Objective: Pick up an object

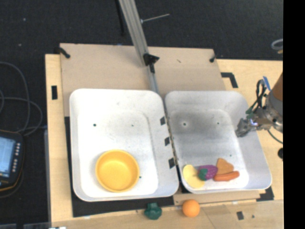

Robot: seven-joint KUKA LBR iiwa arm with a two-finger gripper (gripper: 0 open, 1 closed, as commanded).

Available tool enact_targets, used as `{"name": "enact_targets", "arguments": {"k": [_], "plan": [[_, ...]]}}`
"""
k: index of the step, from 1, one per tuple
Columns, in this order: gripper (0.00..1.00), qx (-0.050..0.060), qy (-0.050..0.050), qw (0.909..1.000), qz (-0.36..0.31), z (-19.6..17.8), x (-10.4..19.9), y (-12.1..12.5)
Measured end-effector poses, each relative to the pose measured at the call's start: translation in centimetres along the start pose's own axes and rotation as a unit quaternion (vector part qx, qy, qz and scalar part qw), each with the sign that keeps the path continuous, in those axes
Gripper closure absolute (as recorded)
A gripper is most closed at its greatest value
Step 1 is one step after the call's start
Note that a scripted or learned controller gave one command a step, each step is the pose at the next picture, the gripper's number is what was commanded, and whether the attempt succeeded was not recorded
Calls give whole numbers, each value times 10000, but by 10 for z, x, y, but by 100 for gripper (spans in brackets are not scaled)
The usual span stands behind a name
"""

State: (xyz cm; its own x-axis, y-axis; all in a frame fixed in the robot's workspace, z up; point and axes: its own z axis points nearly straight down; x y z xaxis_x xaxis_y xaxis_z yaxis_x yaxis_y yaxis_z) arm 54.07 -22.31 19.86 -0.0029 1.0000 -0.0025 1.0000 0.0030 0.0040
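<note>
A yellow bowl [117, 170] sits in the near part of the left bin [114, 109]. Along the near wall of the right bin [205, 109] lie a pale yellow piece [190, 174], a purple and green toy [207, 172], a tan wedge [224, 165] and an orange-red carrot-like piece [227, 176]. My gripper [245, 126] hangs at the right bin's right rim, well above and behind those objects, with nothing seen between its fingers.
An orange ball [190, 208] and a small green object [153, 211] rest on the bench in front of the bins. A grey metal pole [136, 30] slants up from between the bins at the back. A dark screen device [8, 159] sits at the far left.
</note>
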Motion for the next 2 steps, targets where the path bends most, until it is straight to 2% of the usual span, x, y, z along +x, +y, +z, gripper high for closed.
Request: {"name": "enact_targets", "arguments": {"k": [1, 2], "plan": [[100, 6, 3, 10000, -6, -27, -1, 1], [100, 3, 6, 10000, -1, -36, 41, 10]]}}
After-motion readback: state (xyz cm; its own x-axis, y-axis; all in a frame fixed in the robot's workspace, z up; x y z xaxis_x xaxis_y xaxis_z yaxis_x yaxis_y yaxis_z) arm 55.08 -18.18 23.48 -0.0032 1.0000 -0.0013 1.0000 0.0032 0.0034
